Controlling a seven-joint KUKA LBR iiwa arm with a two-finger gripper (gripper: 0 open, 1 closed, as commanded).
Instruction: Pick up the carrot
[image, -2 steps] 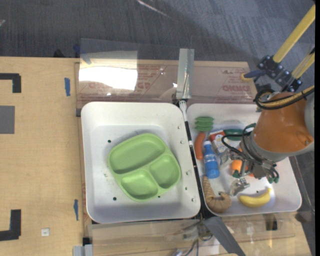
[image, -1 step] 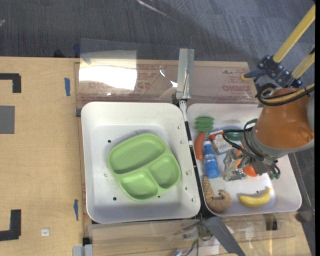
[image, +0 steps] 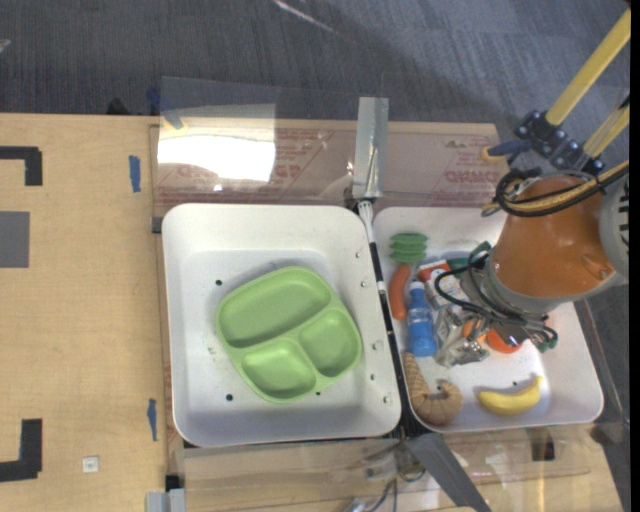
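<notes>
Two shallow white bins sit side by side on the wooden bench (image: 80, 300). The left bin (image: 200, 250) holds a green divided plate (image: 288, 332) with three compartments, lying near its middle and turned at a slant.

The right bin (image: 585, 385) holds the loose items. The carrot (image: 400, 286) lies along the bin's left wall, orange body pointing toward the near side, its green leafy top (image: 408, 245) toward the far side. Just beside the carrot, on its right, lies a blue bottle (image: 421, 325) with a white cap. Near the front edge rest a brown pretzel-like pastry (image: 432, 395) and, to its right, a yellow banana (image: 511, 395).

The arm (image: 545, 245) reaches in from the right, its orange band hanging over the middle of the right bin. The end effector (image: 462, 338) sits low in the bin, just right of the blue bottle and apart from the carrot. Cables and metal parts clutter that spot, so how its jaws stand cannot be made out; a small orange-red object (image: 502, 342) appears close under the wrist, though what it is stays unclear.
</notes>
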